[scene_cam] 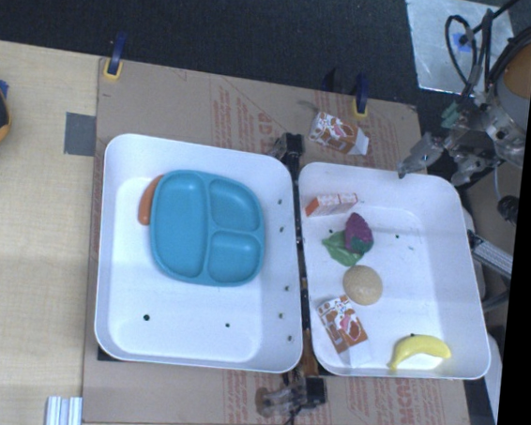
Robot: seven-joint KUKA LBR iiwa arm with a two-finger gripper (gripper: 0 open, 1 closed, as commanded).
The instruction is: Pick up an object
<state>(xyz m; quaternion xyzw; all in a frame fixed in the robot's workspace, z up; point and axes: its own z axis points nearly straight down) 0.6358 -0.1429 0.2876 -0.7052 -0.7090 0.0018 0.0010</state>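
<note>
Blue divided plate (209,227) in left bin (113,314)

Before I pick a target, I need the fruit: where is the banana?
The banana lies in the right bin's near right corner, right of the snack packet and below the tan ball.

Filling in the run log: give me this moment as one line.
hand: above right bin's far rim, nothing held | right bin: banana, round bun, purple-green toy, two packets | left bin: blue tray
</note>
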